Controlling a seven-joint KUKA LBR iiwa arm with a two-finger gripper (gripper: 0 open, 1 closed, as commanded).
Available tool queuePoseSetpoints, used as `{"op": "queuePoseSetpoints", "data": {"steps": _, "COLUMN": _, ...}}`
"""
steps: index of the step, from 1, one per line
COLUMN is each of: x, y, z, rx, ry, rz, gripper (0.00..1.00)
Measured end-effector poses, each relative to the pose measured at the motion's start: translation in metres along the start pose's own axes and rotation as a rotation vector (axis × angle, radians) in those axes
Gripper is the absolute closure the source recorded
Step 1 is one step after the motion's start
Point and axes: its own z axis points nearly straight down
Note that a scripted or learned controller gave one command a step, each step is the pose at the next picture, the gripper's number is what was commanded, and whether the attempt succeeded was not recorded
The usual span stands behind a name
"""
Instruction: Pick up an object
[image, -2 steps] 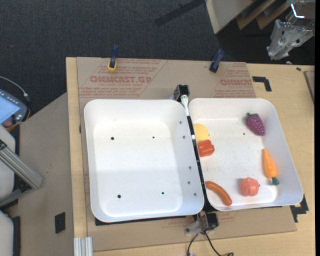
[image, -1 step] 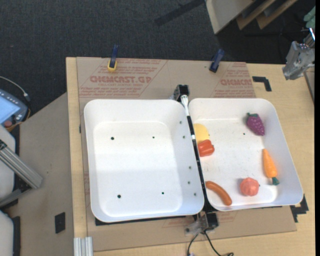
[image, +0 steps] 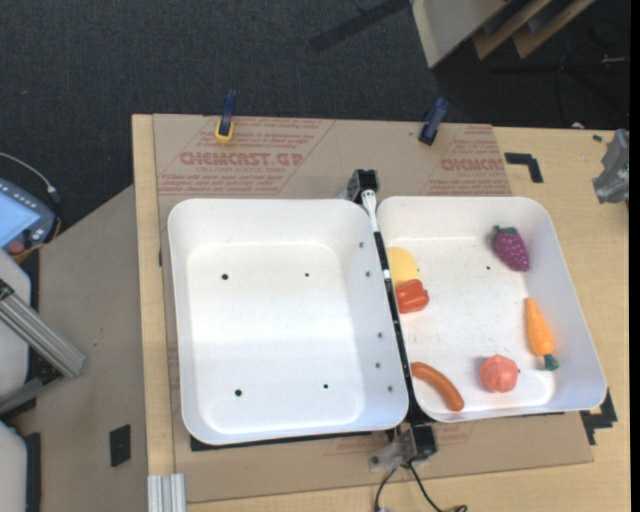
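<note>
The right bin (image: 470, 300) holds several toy foods. A purple bunch of grapes (image: 510, 247) lies at its far right. A yellow piece (image: 402, 263) and a red pepper (image: 411, 296) sit against the left wall. An orange carrot (image: 540, 332) lies along the right side. Near the front are a pink-red round fruit (image: 499, 373) and an orange-brown sausage (image: 438, 385). A grey part of my arm's gripper (image: 613, 170) shows at the right edge of the view, beyond the right bin's far corner and away from every object.
The left bin (image: 265, 320) stands beside the right one, their walls meeting at a black divider (image: 383, 290). Both rest on a cardboard sheet (image: 300, 150) held by a yellow clamp (image: 226, 125) and a blue clamp (image: 433, 122) at the back.
</note>
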Motion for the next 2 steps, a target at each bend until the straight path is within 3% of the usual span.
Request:
{"op": "queuePoseSetpoints", "data": {"steps": 1, "x": -0.006, "y": 0.014, "z": 0.001, "rx": -0.003, "ry": -0.002, "rz": -0.001, "gripper": 1.0}}
{"op": "queuePoseSetpoints", "data": {"steps": 2, "x": -0.014, "y": 0.002, "z": 0.001, "rx": -0.001, "ry": -0.001, "rz": -0.001, "gripper": 1.0}}
